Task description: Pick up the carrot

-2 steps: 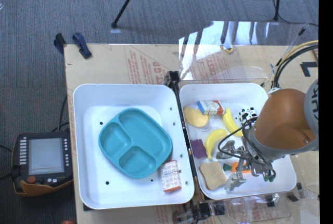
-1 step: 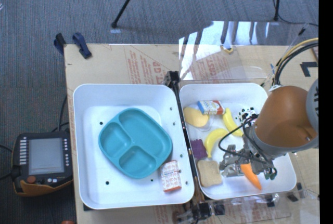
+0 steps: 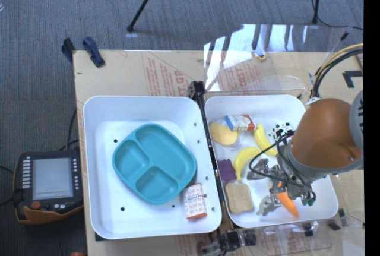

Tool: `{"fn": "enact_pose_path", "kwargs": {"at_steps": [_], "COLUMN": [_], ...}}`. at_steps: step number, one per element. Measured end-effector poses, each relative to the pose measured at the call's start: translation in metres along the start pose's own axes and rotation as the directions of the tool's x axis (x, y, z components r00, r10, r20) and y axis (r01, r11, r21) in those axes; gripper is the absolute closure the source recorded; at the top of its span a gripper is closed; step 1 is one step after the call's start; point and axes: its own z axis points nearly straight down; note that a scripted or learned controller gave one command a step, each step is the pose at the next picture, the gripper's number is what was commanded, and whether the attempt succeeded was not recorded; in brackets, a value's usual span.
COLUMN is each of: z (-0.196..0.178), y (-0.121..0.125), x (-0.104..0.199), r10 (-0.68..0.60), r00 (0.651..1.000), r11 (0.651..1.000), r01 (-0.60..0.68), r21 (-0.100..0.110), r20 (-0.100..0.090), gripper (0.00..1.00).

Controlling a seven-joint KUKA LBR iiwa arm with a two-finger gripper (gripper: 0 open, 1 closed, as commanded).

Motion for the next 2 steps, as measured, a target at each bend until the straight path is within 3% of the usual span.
{"fn": "enact_pose_path", "kwargs": {"at_steps": [1, 2], "z": [-0.009, -0.034], "y": [0.001, 0.007], "x": [-0.001, -0.005], "r10": [-0.006, 0.152], "r00": [1.0, 0.988], "r11": [1.0, 0.988], "r01": [0.006, -0.152], "r21": [-0.001, 0.001], "r20": [0.002, 0.006], "gripper": [1.0, 1.0]}}
